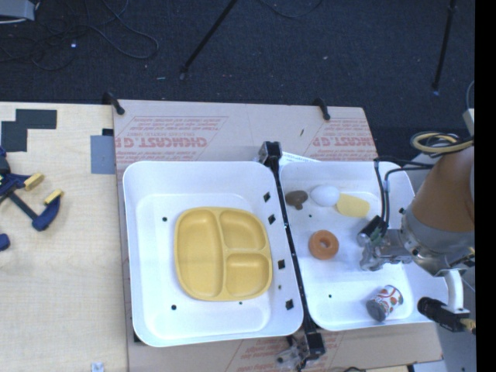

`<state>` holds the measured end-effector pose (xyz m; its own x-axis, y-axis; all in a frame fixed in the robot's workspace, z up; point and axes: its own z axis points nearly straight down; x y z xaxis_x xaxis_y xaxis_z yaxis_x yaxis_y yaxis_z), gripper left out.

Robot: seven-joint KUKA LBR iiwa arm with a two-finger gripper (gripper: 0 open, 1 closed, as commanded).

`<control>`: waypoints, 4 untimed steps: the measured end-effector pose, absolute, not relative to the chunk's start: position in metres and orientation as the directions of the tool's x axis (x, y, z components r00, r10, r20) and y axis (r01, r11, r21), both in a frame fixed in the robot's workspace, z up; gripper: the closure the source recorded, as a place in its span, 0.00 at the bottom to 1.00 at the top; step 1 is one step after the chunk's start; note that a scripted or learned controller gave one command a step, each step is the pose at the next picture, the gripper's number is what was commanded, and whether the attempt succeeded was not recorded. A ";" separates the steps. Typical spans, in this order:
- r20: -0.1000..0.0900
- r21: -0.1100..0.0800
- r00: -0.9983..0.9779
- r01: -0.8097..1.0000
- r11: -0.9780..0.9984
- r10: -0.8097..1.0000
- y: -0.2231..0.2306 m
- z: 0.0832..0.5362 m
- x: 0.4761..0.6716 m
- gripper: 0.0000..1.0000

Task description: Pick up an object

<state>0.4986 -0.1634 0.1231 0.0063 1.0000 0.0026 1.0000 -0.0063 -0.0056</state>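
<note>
The right bin (341, 308) holds an orange-brown doughnut (323, 244), a white egg-shaped object (325, 196), a pale yellow block (353, 205), a small brown object (296, 199) and a tipped can with red and white print (384, 301). My gripper (372, 254) hangs low over the right bin's right side, to the right of the doughnut and above the can. Nothing shows between its fingers. The grey arm with its orange band (446, 200) enters from the right.
The left bin (147, 285) holds a yellow divided plate (223, 253). A black divider (285, 239) runs between the bins. Blue clamps (35, 200) lie on the wooden bench at the far left. Cables hang by the arm.
</note>
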 end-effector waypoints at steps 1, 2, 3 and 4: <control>0.000 0.002 -0.001 1.000 0.001 1.000 -0.162 0.185 0.502 1.00; 0.000 0.002 -0.002 1.000 0.002 1.000 -0.158 0.229 0.506 1.00; 0.000 0.001 -0.001 1.000 0.001 1.000 -0.158 0.259 0.507 1.00; 0.002 -0.001 -0.005 1.000 0.005 1.000 -0.102 0.263 0.520 1.00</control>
<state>0.5204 -0.1023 0.2632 -0.0047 1.0000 0.0015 1.0000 0.0047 -0.0013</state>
